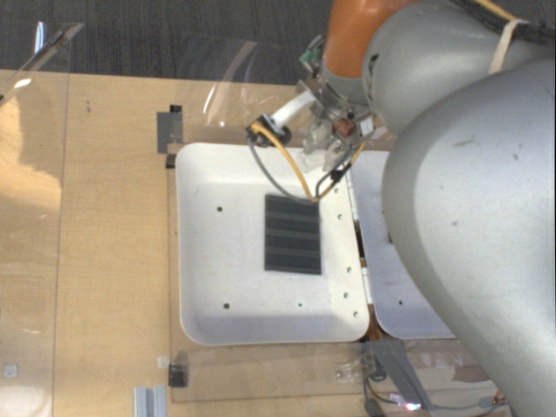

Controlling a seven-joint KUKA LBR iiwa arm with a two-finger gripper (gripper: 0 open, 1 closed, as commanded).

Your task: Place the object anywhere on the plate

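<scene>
- The gripper hangs over the far right corner of the left bin, at the end of the grey arm that comes in from the right and covers much of the right bin.
- Its pale, partly see-through parts blur against the white bin wall, so how far it is open I cannot tell, and I cannot make out anything held in it.
- A white cylindrical piece juts from the wrist toward the left, and a yellow-and-black cable loops down from it over the bin floor.
- The orange band sits just above the wrist.
- A dark, flat, ribbed rectangular object lies on the floor of the left bin, a little right of its centre, nearer the camera than the gripper and apart from it; the cable loop ends just beside its far edge.
- Both bins rest side by side on the wooden table, with small black brackets at the left bin's corners.
</scene>
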